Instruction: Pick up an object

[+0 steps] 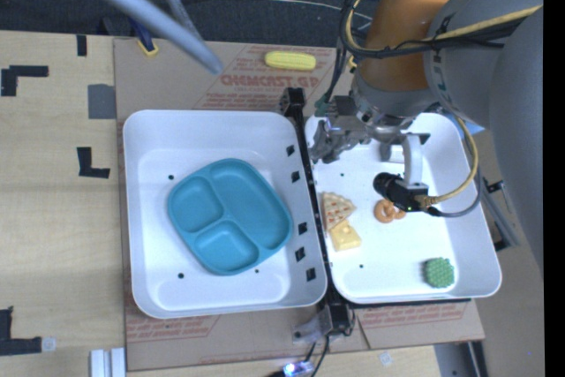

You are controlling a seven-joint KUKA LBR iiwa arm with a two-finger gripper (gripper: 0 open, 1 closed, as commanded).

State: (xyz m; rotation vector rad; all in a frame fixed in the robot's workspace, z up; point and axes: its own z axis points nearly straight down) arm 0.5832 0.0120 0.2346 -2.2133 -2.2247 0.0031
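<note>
My gripper (340,135) hangs over the far left corner of the right bin (472,274), close to the wall it shares with the left bin (141,216); whether it is wide or narrow I cannot tell (my wrist hides most of it). Nothing shows between the gripper's tips.

The things to pick lie toward the near half of the right bin. A waffle (335,208) and a yellow wedge (345,236) touch each other just beside the shared wall, with little room on that side. A pretzel (387,211) sits near the middle, partly under a black part of my tool (395,188). A green piece (439,272) rests alone near the near right corner, with bare white floor around it.

The left bin carries a blue tray (229,216), set askew, its floor bare along the walls. On the surface beyond the bins lies a yellow corn (290,60).
</note>
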